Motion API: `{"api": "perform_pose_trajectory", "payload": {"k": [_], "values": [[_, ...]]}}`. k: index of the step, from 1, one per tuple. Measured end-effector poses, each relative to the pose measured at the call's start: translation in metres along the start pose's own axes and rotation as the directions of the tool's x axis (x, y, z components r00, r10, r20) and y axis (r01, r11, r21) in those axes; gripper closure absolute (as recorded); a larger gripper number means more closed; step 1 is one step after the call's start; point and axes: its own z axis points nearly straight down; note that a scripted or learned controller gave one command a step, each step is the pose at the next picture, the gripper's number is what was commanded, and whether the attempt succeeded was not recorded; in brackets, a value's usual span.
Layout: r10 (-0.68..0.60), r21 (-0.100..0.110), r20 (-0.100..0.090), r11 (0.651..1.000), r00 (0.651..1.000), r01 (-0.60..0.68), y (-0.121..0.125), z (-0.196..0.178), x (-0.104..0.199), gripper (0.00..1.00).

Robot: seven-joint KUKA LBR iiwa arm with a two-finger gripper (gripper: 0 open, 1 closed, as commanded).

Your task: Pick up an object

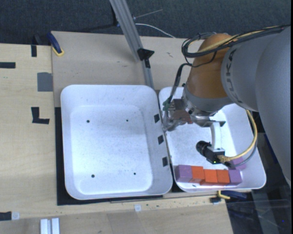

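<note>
A row of blocks lies along the near wall of the right bin [244, 126]: a purple block [184, 173] at the left, then an orange block [198, 174], another orange block [222, 176], and a purple block [235, 176] at the right end. My gripper [172, 120] hangs over the right bin's left edge, well behind the blocks and apart from them. Nothing shows between its fingers. The arm's orange band [210, 72] and grey body cover the bin's far part.
The left bin [73, 130] stands beside the right one, sharing a rim marked with black tabs [160, 139]. A slanted metal rail [132, 33] rises behind the bins. A black cable plug [207, 151] hangs over the right bin's floor.
</note>
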Motion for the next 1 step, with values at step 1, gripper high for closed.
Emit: {"api": "perform_pose_trajectory", "payload": {"k": [1], "values": [[-0.001, 0.001, -0.001, 1.000, 1.000, 0.001, -0.0418, 0.0075, 0.0559, 1.00]]}}
